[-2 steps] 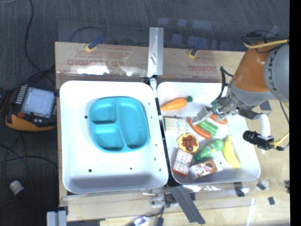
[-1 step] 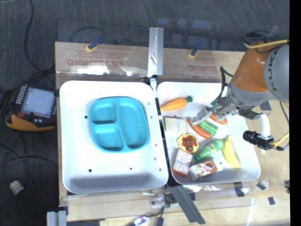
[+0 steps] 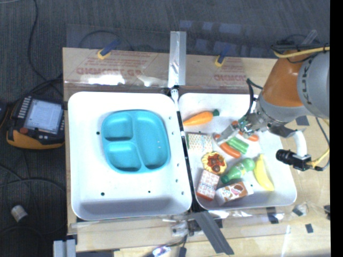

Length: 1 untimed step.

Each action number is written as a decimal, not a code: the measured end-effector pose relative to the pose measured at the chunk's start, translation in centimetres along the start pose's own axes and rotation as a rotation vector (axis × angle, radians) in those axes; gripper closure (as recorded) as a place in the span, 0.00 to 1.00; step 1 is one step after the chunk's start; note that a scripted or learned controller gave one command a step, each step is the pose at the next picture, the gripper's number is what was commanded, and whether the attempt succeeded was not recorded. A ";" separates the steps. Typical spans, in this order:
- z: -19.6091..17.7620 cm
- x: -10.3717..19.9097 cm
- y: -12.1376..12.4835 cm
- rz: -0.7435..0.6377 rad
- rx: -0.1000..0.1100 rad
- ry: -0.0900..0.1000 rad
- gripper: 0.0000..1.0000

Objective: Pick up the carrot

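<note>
Orange and tapered, the smooth carrot lies untouched; whether our gripper is spread above the glossy toys, we cannot tell.

The arm runs out of the picture at the right, so only its wrist end shows. The gripper is too small and blurred against the toys beneath it to make out how its fingers stand. A small orange and green toy lies partly under it. The printing on 2 small cartons cannot be read.
</note>
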<state>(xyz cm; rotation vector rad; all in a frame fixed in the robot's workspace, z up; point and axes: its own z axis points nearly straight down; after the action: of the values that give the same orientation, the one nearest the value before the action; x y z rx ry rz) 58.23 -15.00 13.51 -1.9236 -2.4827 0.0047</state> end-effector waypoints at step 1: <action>-2.9 -0.5 1.0 -0.042 -0.003 0.003 0.00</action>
<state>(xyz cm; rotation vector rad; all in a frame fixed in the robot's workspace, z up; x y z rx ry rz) 59.30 -15.20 16.40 -1.8710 -2.5218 -0.0027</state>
